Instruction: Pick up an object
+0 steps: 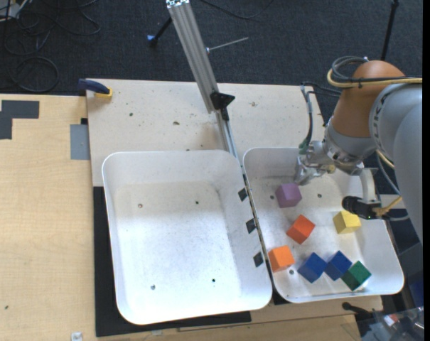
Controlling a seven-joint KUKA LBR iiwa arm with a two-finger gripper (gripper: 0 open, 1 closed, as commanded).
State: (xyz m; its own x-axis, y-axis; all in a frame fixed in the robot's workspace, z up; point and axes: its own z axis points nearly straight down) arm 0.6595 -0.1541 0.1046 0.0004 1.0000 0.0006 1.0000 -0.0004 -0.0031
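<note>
No readable text, labels, brands or numbers anywhere. Only a small black-and-white checkered marker [178,1] atop the slanted grey aluminium post [197,52], bearing no letters.

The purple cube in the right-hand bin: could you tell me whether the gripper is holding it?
No, the small purple cube rests on the floor of the right white bin, apart from the gripper above it.

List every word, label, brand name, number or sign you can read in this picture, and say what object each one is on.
None: no words, numbers or brand names can be read anywhere.
The one sign-like mark is a black-and-white checker tag at the top of the slanted metal bar; it carries no letters.
The coloured blocks, such as the purple block and the yellow block, have plain faces.
The right bin is unmarked.
</note>
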